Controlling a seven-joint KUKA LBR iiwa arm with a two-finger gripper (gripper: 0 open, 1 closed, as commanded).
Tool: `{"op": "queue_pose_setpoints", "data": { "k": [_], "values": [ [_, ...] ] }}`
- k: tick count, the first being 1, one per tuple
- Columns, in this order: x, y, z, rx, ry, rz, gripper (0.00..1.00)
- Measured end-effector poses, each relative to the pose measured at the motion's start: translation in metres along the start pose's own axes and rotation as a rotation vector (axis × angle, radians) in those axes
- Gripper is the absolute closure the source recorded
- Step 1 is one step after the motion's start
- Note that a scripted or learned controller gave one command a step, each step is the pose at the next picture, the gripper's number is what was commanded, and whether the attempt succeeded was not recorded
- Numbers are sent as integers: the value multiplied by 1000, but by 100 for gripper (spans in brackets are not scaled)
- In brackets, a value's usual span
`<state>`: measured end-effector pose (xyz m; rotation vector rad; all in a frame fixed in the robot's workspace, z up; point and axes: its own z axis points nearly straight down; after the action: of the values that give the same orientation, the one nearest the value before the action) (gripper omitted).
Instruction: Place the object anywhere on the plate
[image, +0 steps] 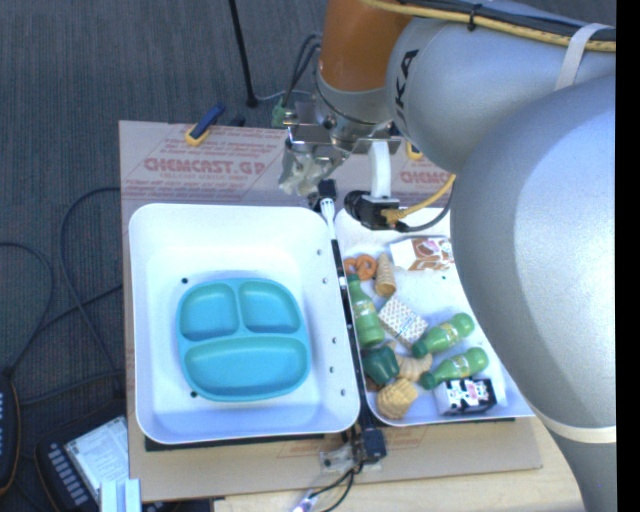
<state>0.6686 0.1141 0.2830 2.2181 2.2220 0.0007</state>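
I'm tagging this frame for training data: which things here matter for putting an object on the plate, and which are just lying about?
Part of the job:
- blue divided plate in the left bin
- gripper, above the bins' far edge
- right bin of toy food, e.g. pretzel, green bottles

Lying about:
- blue clamp
- cables on the floor

The sectioned turquoise plastic plate (243, 338) looks smooth with a soft sheen; the two shallow white plastic bins (150, 300) are glossy, the brown printed cardboard sheet (180, 165) beneath them is matt, and the large grey robot arm casing (540, 200) shines smooth
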Motion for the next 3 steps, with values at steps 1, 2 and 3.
{"op": "queue_pose_setpoints", "data": {
  "k": [1, 2, 3],
  "values": [
    [72, 0, -64, 0, 0, -1, 100],
    [71, 0, -73, 0, -3, 0, 100],
    [71, 0, -82, 0, -5, -1, 100]
  ]
}}
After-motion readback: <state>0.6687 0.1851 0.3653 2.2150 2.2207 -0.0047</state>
